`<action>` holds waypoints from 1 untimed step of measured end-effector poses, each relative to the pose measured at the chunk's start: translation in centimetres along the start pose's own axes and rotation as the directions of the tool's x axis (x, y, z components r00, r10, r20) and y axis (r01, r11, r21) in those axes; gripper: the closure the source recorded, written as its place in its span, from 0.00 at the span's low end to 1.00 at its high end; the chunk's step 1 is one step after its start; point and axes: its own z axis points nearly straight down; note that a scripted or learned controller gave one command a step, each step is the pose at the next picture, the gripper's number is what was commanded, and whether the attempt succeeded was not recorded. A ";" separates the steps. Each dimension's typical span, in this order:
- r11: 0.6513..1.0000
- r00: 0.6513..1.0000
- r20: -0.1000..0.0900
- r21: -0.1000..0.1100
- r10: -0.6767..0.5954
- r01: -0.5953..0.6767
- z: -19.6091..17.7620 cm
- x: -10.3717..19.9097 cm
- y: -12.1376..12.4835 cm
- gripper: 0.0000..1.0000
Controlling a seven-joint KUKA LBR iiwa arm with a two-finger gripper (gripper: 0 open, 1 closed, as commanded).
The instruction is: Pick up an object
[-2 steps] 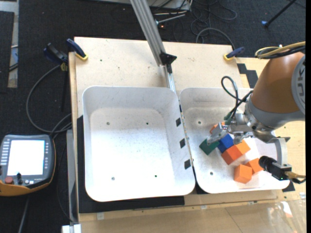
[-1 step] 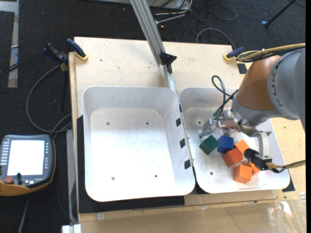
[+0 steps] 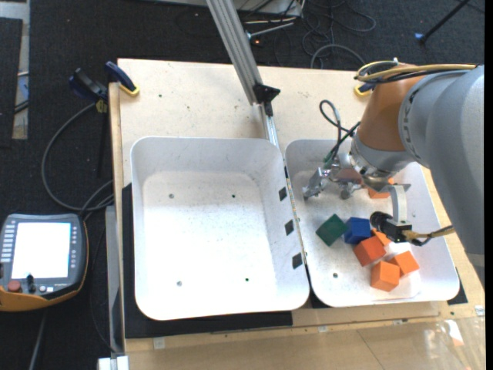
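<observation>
well, nothing's lifted yet: gripper [image 3: 327, 183], jaws unreadable from here, hovers above the green block [image 3: 332, 229].

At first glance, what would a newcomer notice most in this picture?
The big grey arm with its orange band reaches in from the right over the right bin. Below it lies a bright cluster of blocks: a green block, a blue block and several orange blocks.

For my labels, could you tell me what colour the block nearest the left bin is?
Dark green block, camera view.
</observation>
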 end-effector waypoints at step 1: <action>1.000 1.000 0.000 0.004 0.002 -0.002 -0.1 -0.1 -0.2 0.00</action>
